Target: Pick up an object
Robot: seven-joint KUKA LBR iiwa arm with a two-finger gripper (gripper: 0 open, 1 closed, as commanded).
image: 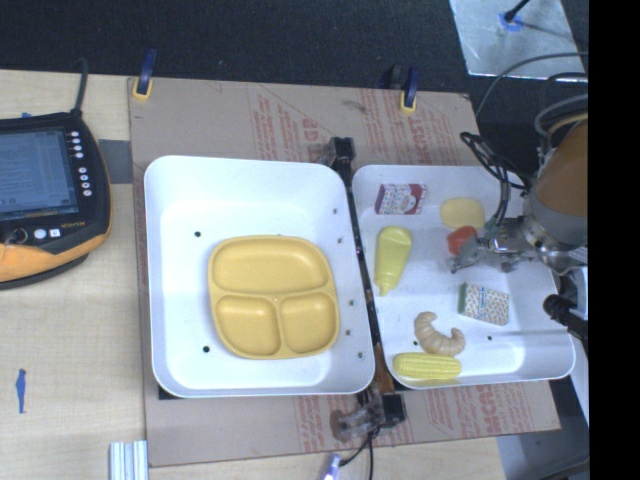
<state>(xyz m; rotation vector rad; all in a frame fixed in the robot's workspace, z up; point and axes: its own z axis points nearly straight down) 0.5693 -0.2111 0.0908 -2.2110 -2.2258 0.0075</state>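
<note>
The right bin (pixel 520 363) holds several small objects. A red and white packet (pixel 400 198) lies at its far left, with a yellow mustard bottle (pixel 392 258) below it. A pale yellow round piece (pixel 462 211) and a small red object (pixel 461 238) sit near the middle. A green-patterned packet (pixel 485 304), a tan croissant (pixel 440 334) and a yellow corn cob (pixel 428 368) lie toward the front. My gripper (pixel 478 255) hangs low over the bin, just right of and below the red object, close to it. Nothing shows as held.
The left bin (pixel 175 268) carries a yellow divided plate (pixel 272 295). A tablet controller (pixel 45 193) rests on the bench at far left. The grey arm with its orange band (pixel 565 183) comes in from the right, trailing black cables (pixel 500 173) over the right bin's far corner.
</note>
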